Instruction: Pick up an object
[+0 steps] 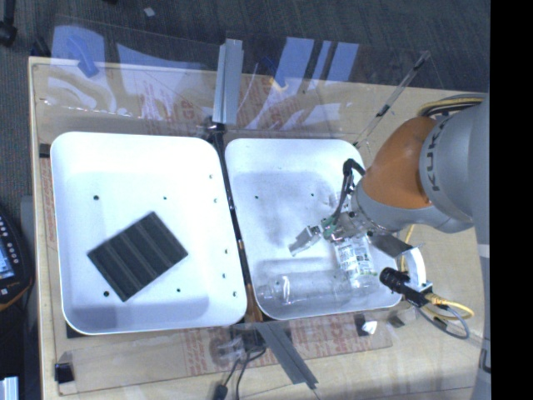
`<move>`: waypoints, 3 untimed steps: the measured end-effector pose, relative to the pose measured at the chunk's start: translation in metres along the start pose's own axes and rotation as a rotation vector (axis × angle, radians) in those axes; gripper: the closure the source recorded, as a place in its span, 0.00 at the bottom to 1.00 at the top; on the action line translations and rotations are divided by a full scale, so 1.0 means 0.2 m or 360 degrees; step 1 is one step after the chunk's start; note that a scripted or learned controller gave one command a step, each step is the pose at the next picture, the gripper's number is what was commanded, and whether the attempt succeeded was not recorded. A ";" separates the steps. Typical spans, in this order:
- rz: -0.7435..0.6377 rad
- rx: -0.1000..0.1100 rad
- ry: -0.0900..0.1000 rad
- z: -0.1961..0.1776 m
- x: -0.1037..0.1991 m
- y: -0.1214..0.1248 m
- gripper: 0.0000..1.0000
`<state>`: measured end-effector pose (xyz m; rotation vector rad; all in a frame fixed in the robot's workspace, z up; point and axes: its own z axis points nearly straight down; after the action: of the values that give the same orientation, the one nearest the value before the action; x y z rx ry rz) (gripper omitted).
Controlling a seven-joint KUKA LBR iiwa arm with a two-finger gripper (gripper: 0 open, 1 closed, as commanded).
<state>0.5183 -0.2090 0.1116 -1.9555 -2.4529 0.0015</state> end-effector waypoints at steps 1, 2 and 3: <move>-0.0051 -0.0006 -0.0005 -0.23 0.00 -0.04 0.00; -0.0036 -0.0004 -0.0003 -0.14 0.02 -0.12 0.00; 0.0298 -0.0005 -0.0006 -0.36 0.02 -0.04 0.00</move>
<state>0.5107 -0.2069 0.1837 -2.1800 -2.2626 0.0024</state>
